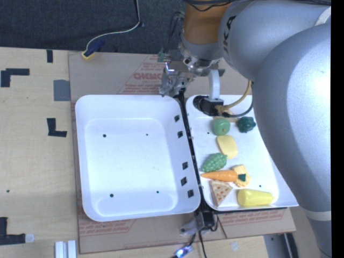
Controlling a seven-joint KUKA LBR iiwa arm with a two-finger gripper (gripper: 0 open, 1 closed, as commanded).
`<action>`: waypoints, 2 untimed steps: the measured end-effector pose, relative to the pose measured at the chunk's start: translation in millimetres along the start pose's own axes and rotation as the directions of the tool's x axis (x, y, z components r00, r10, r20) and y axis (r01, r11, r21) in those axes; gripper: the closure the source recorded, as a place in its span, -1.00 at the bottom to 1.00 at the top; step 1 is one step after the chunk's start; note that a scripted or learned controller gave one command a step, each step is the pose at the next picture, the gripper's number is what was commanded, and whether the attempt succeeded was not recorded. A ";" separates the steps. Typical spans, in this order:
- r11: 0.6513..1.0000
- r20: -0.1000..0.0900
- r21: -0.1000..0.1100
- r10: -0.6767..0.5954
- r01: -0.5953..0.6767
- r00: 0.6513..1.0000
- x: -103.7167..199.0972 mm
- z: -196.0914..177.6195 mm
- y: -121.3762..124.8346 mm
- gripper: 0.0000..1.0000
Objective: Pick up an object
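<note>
With the end effector (173, 84) over the far end of the rims between the bins, grip state not discernible, you should shift it right and nearer to the round green toy (220, 126) in the right bin (269, 163), centre, then descend straight.

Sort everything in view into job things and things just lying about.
Job: claw, right bin, round green toy, dark green toy, orange carrot, bright yellow toy.
Lying about: left bin, blue clip behind the bins, black tape marks.
</note>
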State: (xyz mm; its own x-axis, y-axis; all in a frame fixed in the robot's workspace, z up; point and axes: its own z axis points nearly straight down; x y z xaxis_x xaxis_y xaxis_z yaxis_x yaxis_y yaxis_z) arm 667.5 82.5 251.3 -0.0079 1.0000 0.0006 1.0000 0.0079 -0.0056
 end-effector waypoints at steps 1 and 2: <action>1.000 0.000 0.001 -0.001 0.001 1.000 91.3 70.9 -0.2 1.00; 1.000 -0.002 -0.016 0.005 -0.005 1.000 82.5 -53.3 2.4 1.00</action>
State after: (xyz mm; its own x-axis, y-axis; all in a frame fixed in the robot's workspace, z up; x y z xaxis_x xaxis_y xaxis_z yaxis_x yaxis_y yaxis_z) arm 669.6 164.9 304.6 -0.0024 1.0000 0.0027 0.9999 0.0024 0.0105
